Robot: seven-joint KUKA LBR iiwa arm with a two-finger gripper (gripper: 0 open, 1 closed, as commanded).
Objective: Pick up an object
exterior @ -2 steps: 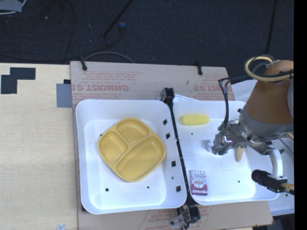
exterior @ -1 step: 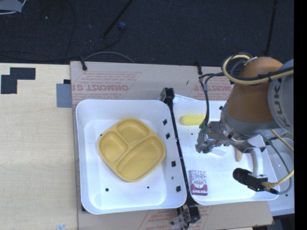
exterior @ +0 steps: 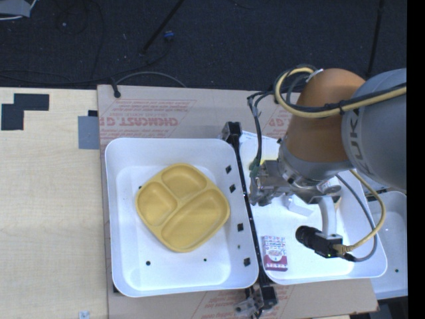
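The grey arm with its orange band (exterior: 325, 121) hangs over the right bin (exterior: 375, 261). Its gripper (exterior: 264, 186) is low at that bin's left side, close to the divider between the bins. A small red and white packet (exterior: 275, 253) lies flat at the bin's front left, nearer the camera than the gripper and apart from it. A white piece (exterior: 298, 207) lies just right of the gripper, partly under the arm. A yellow divided plate (exterior: 182, 207) rests in the middle of the left bin (exterior: 126, 271).
A black connector (exterior: 320, 240) on a yellow cable hangs from the arm above the right bin's front. The arm's body hides most of that bin's back half. Cardboard (exterior: 146, 115) lies under both bins, with the wooden bench (exterior: 46, 211) at the left.
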